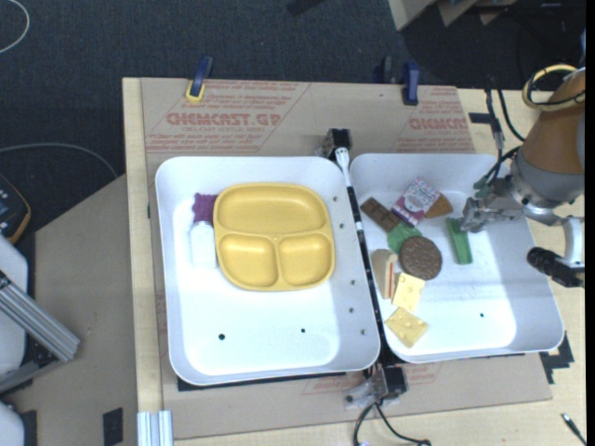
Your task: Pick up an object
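Camera view: the desk [279, 110] carries two white bins side by side. The left bin [270, 342] holds a yellow divided plate [274, 233] near its far edge, with a purple item [204, 207] and a small white piece [201, 243] tucked against the plate's left side. The right bin [483, 328] holds the loose things, crowded along its left edge and far half: a brown bar [379, 214], a red-and-white packet [419, 196], a round brown cookie [421, 257], two yellow cheese pieces [406, 309] and a green stick [459, 242].

The gripper [479, 210] hangs low over the right bin's far right part, right above the upper end of the green stick. I cannot tell how the gripper is set, and nothing can be seen held in it.

By my reading this is the approach step, with the green stick the likely target. Next the gripper needs to settle squarely astride the stick, close, and lift straight up.
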`<state>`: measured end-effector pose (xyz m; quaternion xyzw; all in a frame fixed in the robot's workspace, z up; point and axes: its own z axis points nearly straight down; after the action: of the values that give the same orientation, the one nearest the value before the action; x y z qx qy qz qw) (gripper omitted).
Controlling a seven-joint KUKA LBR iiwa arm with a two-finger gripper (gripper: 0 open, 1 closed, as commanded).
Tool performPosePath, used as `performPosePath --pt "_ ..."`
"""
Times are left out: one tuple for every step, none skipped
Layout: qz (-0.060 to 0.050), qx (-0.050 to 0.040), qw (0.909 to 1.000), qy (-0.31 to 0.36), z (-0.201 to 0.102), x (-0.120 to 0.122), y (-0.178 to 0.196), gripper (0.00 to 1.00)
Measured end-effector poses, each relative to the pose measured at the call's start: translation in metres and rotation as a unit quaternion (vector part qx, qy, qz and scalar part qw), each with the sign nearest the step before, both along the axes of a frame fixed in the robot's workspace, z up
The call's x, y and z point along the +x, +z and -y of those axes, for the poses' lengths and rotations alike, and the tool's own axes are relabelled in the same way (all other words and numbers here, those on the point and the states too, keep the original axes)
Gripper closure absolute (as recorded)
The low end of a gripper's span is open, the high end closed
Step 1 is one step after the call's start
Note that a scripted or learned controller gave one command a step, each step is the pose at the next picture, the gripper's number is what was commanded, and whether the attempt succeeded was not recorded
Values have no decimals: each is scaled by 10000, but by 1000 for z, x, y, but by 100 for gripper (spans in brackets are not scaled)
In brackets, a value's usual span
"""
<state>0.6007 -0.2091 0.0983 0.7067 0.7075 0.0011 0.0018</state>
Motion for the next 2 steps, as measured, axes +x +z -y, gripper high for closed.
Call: performPosePath --pt "16 -13 10000 -9 2 -7 60 100" --pt "7 -9 10000 -11 6 -13 106 100"
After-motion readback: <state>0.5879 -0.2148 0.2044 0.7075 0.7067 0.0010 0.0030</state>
